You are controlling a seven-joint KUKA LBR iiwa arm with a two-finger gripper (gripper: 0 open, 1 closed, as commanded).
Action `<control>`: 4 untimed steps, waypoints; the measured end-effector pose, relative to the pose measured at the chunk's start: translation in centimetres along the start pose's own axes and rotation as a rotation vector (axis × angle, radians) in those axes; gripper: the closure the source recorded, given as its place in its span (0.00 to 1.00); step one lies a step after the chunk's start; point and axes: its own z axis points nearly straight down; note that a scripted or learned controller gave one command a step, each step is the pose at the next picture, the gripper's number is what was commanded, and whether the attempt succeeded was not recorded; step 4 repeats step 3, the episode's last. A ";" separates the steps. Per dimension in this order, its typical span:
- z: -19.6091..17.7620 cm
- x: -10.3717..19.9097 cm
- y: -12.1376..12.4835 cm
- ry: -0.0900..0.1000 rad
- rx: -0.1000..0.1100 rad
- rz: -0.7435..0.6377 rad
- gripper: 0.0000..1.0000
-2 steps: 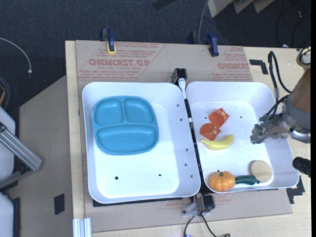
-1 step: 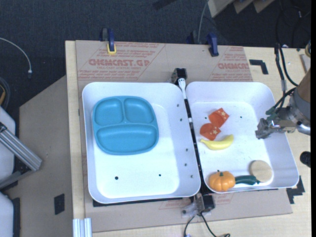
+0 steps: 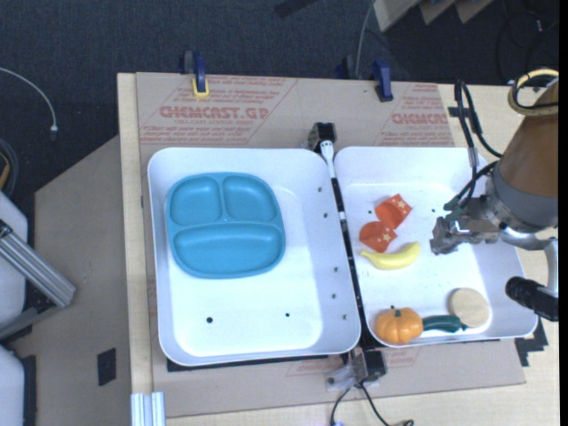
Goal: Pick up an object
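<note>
Nearest candidate — toy banana (image 3: 390,256), lying flat in the right bin (image 3: 497,171), touching a red strawberry-like piece (image 3: 379,235) and just left of the gripper (image 3: 441,242). Probably light, hard plastic, smooth and curved — likely to slip or roll if pinched at the ends; best taken across the thick middle. Cannot tell how the gripper is set; nothing seen held. Toy pumpkin (image 3: 398,325) near the front rim.

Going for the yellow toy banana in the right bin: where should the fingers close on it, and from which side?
Grip the yellow toy banana across its thick middle, coming straight down from above. It lies flat, curved ends turned up in the view, so closing across its narrow width fits best. The red toy pieces crowd its upper left, so keep toward the centre or right half.
</note>
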 end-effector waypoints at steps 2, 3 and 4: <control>-0.2 9.6 -0.8 0.000 0.001 -0.001 1.00; -1.3 14.5 -0.8 -0.001 -0.004 -0.002 1.00; -1.3 14.5 -0.8 -0.001 -0.004 -0.002 1.00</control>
